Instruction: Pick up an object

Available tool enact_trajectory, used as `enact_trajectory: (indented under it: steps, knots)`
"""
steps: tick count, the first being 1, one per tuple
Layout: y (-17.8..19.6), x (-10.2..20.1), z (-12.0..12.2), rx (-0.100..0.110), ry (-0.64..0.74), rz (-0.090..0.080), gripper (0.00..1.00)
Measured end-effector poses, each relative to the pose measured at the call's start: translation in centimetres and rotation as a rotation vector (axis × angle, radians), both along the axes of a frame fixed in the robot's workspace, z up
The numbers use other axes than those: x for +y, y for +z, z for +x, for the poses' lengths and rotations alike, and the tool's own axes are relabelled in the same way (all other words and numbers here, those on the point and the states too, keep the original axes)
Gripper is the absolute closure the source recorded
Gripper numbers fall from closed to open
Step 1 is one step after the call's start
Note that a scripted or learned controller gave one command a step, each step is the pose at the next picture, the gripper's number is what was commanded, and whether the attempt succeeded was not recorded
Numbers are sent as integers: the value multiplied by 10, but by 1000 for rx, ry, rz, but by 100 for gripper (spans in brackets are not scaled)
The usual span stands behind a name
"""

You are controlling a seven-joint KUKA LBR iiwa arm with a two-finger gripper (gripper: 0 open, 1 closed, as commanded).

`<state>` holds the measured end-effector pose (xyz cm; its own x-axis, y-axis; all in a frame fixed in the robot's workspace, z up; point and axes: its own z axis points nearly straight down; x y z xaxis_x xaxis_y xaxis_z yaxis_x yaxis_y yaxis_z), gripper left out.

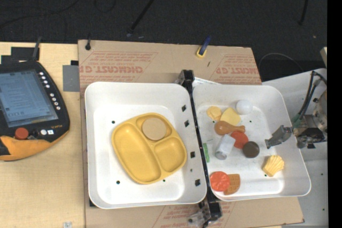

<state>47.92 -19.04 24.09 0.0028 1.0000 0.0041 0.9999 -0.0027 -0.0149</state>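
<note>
Fingers on your two-finger gripper [293,139] look spread apart, one grey tip over the right rim of the right-hand shallow white bin [291,181] and the darker one just outside it, and you can see nothing between them. The grey arm reaches in from the right edge, low over that rim.

Your candidates for picking all lie in that right bin. Nearest the gripper you have a dark brown round piece [250,149] and, below it toward the near right corner, a yellow ridged shell-shaped piece [273,165]. Just left of the brown piece sit a small red block [240,139] and a pale grey cylinder [223,148] lying tilted. Above them you see a brown drumstick-shaped toy [225,127], a pale yellow wedge [231,116], a smaller yellow lump [214,112] and a white ball [244,107] toward the far side. At the near edge an orange-red round piece [218,181] touches a tan-orange flat piece [233,183].

The left-hand white bin [101,109] holds a yellow three-part plastic plate [136,155] with a tan disc [154,128] in its far compartment. Both bins rest on brown printed cardboard [139,64], and a black and orange handheld control pendant [29,112] lies on the bench to your far left.
</note>
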Motion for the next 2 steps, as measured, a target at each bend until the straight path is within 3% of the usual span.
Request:
enact_trajectory:
  steps: [1,2]
  knots:
    - [6,0,2,-12,2,-3,0]
    - [-53,-5,7,-8,4,-1,0]
